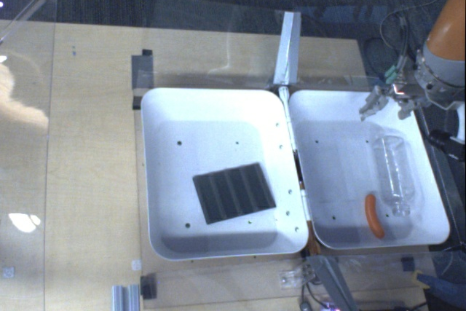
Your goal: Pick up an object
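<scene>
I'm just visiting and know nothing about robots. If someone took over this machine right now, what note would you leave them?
End effector: above the far edge of the right bin, fingers spread, nothing between them.
Right bin: clear plastic bottle lying on its side, small orange piece near it.
Left bin: dark ridged flat panel.
Done: nothing picked yet.
Left: lower, grasp one object, lift.

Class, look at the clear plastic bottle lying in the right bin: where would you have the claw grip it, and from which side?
Probably mid-body on the clear bottle, descending from above: it lies on its side, lengthwise along the right bin, so fingers should close across its narrow width.
</scene>
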